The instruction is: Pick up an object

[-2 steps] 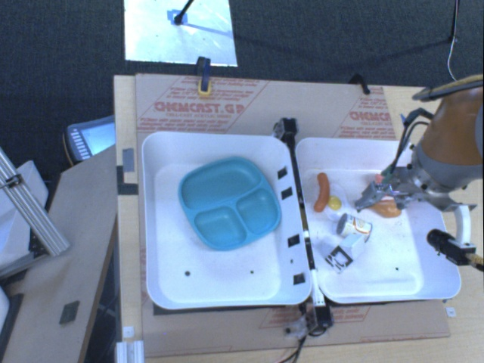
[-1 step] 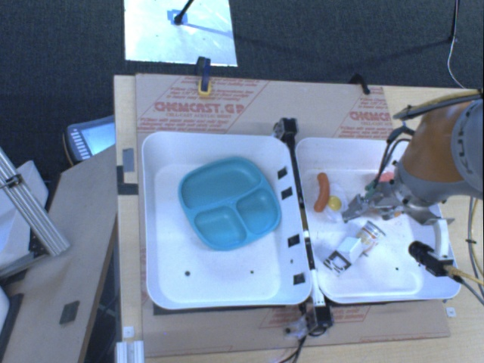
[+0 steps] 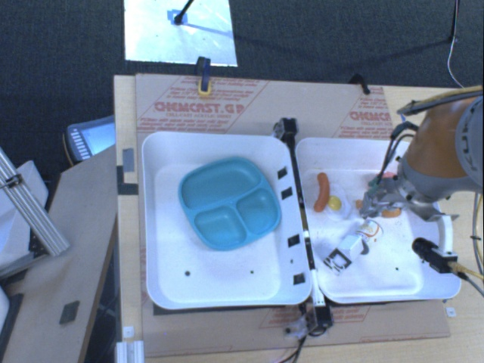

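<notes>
In the right bin (image 3: 393,282) lie an orange sausage-shaped piece (image 3: 323,190), a small yellow piece (image 3: 335,202) beside it, an orange piece (image 3: 391,212) partly under the arm, and a white and black object (image 3: 346,251) nearer the front. My gripper (image 3: 373,205) hangs low over the middle of this bin, just left of the orange piece and above the white and black object. The arm's grey wrist and orange band (image 3: 446,138) hide the bin's right rear part.
The left bin (image 3: 174,278) holds a blue divided plate (image 3: 229,201). A black divider (image 3: 296,203) with clips runs between the two bins. Cardboard (image 3: 249,100) lies under both bins. A black part on the arm (image 3: 431,254) overhangs the right bin's front right corner.
</notes>
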Tool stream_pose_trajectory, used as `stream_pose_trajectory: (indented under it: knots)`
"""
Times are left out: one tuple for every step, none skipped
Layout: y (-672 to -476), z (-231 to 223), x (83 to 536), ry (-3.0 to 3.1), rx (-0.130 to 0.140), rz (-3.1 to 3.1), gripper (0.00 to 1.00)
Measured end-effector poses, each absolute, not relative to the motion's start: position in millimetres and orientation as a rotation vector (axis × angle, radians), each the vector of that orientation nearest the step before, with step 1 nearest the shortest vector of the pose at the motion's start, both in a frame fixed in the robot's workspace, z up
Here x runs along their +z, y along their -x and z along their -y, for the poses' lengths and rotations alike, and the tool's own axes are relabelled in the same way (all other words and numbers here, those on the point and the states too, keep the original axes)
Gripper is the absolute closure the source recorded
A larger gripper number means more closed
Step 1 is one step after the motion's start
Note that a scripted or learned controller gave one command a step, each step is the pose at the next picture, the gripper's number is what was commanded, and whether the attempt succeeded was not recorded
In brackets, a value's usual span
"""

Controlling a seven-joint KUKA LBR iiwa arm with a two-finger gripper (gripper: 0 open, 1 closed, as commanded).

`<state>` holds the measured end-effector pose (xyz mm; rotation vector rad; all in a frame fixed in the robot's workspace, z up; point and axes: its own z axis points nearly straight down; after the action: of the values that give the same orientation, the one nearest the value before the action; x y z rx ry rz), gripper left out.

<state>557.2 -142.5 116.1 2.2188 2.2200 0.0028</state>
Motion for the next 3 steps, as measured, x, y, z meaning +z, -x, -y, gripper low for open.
stream_pose_trajectory:
  knots:
    - [-553.4,152,171,-2.218,0.005,-2.216,1.00]
    - [-555.7,162,230,-2.213,0.006,-2.219,1.00]
    - [-557.4,162,279,-2.212,0.006,-2.221,1.00]
